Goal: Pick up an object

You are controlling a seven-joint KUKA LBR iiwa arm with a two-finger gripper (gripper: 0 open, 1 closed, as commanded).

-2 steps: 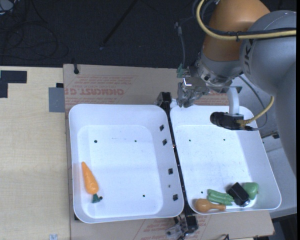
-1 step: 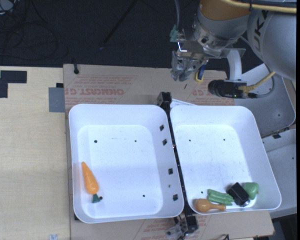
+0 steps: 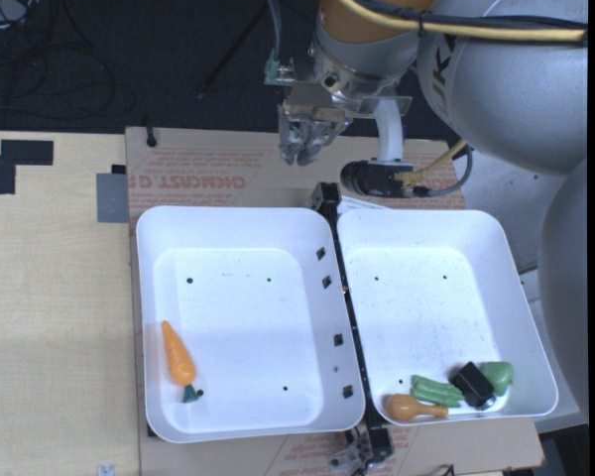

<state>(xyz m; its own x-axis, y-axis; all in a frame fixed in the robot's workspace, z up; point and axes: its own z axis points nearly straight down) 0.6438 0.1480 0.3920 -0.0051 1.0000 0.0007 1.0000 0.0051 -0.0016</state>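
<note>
The gripper (image 3: 302,149) hangs at about 12 o'clock of the scene, above the far edge of the bench and clear of both bins, with nothing between its fingers; whether those fingers stand apart or together I cannot tell from this angle (they read as one dark cluster).

The candidates lie low in the view. A toy carrot (image 3: 178,355) rests alone in the left bin (image 3: 228,231) at roughly 7 o'clock of that bin. In the right bin (image 3: 426,234), at about 5 o'clock, a green pod (image 3: 437,392), a black block (image 3: 472,384), a green piece (image 3: 498,373) and an orange-tan pear-shaped piece (image 3: 413,408) crowd together, touching or nearly so.

By my reading, this is the approach step, with no pick begun. The next move calls for choosing a target, travelling toward 6 o'clock and descending; the lone carrot looks the easier grasp.
</note>
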